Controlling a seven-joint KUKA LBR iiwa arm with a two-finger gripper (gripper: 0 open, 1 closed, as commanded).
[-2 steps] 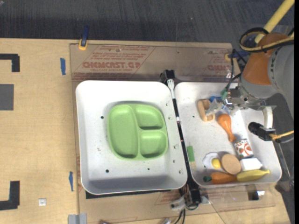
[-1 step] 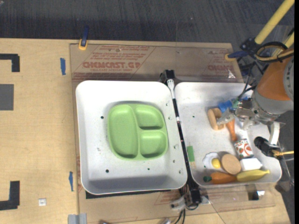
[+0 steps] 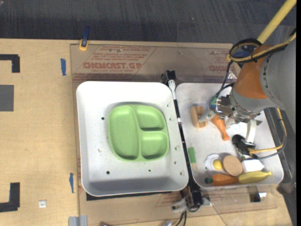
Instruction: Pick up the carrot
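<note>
Green divided plate [image 3: 138,132] in left bin [image 3: 89,126].

I see the arm [image 3: 263,79] reaching into the right bin [image 3: 202,95], its gripper [image 3: 225,114] low over an orange carrot [image 3: 220,126] beside a tan piece [image 3: 197,115]. In the left bin [image 3: 94,126] sits a green divided tray [image 3: 138,132]. More toy food [image 3: 233,169] lies along my right bin's near edge.
</note>
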